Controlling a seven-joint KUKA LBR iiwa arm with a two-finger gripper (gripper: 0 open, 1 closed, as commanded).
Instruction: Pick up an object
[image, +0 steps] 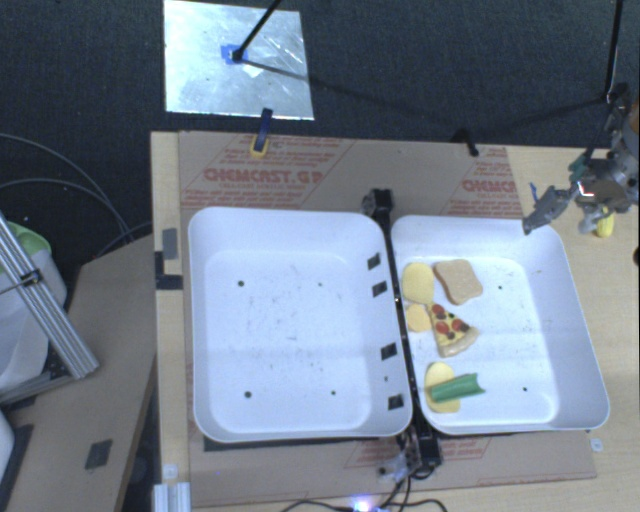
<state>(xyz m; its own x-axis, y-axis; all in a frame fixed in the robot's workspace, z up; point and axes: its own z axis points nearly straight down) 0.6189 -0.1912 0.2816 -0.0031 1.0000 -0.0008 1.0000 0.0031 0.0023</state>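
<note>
Nearest the lens sits the green bean-shaped toy (457, 386), lying across a yellow rounded toy piece (441, 375) toward the near edge of the right-hand shallow white bin (575, 300). Just beyond them comes the toy pizza slice with red dots (453, 329), its tip pointing away toward the small yellow round piece (418, 318), then the larger pale yellow oval piece (419, 283) touching the tan toast-shaped slice (458, 281). All the candidates cluster along that bin's left side, close to the dark hinge strip with black clips (388, 290) between the bins. Up at the far right corner, above the bin's rim, hangs the grey two-finger gripper (545, 208), well apart from every toy and carrying nothing; whether its fingers are apart or together, I cannot tell. My call: the reach has yet to begin, and the toast slice looks the kindest target, though its yellow neighbour crowds it. Left-hand white bin (290, 320) rests on the cardboard-covered desk (330, 170).
</note>
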